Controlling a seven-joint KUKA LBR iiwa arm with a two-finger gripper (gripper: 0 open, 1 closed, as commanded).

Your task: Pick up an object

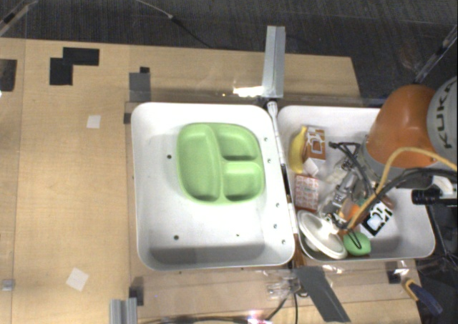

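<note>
Beneath gripper, clutter, right bin

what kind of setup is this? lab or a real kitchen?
Likely a robot lab bench, not a kitchen: two white bins set side by side into a plywood bench, a grey and orange arm reaching over assorted small objects, cables on dark carpet.

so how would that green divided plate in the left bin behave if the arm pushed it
The green divided plate looks like rigid moulded plastic, so probably stiff and light. It lies flat on the left bin floor, so it would likely slide rather than tip. Its smooth rounded edges may be slippery.
</note>
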